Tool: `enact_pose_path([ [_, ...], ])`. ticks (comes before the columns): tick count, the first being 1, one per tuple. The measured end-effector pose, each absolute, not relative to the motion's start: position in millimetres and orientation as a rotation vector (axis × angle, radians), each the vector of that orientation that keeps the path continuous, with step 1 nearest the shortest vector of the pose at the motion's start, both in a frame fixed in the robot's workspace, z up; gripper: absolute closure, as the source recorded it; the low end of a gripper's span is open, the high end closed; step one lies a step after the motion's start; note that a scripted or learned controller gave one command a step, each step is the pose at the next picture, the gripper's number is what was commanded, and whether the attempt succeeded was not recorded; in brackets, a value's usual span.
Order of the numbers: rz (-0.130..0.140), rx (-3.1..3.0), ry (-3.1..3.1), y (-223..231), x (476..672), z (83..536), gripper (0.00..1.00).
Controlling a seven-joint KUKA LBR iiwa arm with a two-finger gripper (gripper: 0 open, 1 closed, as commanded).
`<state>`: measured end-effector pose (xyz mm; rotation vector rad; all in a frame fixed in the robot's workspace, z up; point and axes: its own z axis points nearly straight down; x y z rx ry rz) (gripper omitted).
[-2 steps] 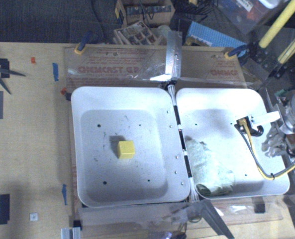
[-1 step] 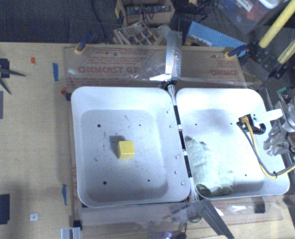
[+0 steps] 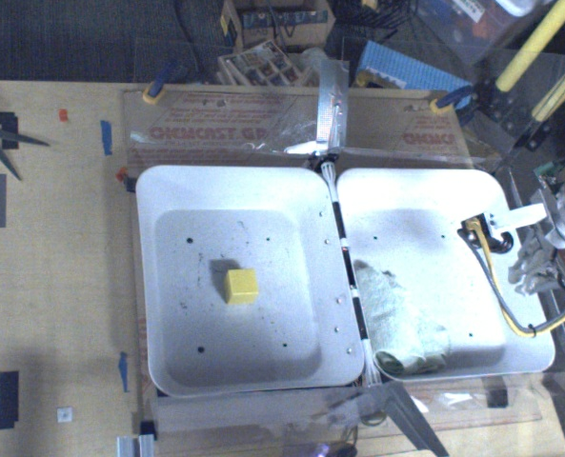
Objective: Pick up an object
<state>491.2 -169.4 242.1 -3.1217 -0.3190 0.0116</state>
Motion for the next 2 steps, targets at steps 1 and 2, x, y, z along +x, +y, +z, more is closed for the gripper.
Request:
enact_pose_path([
  [1,0.013,-3.122,-0.318,-170.4,491.4,251.7,1.00],
  [2,0.015,-3.122,-0.317,-171.6,491.5,261.3,1.00],
])
